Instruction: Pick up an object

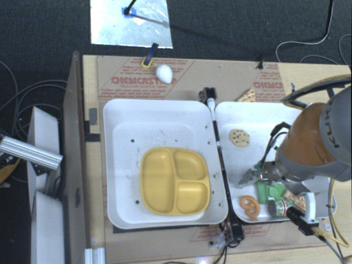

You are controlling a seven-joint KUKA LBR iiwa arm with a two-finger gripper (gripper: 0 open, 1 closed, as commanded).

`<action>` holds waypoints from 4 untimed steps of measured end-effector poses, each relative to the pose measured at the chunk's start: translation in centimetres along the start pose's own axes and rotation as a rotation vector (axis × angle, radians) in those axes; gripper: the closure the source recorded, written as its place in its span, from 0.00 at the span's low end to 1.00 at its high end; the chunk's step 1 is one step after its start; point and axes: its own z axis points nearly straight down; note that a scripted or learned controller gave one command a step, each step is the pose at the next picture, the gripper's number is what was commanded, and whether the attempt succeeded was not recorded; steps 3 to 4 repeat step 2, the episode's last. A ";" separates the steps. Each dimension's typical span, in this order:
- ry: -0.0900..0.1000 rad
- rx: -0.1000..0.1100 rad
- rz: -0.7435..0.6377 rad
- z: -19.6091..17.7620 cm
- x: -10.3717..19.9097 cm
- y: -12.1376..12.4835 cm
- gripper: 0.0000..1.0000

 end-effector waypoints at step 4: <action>0.001 -0.012 -0.008 -11.5 7.6 4.6 1.00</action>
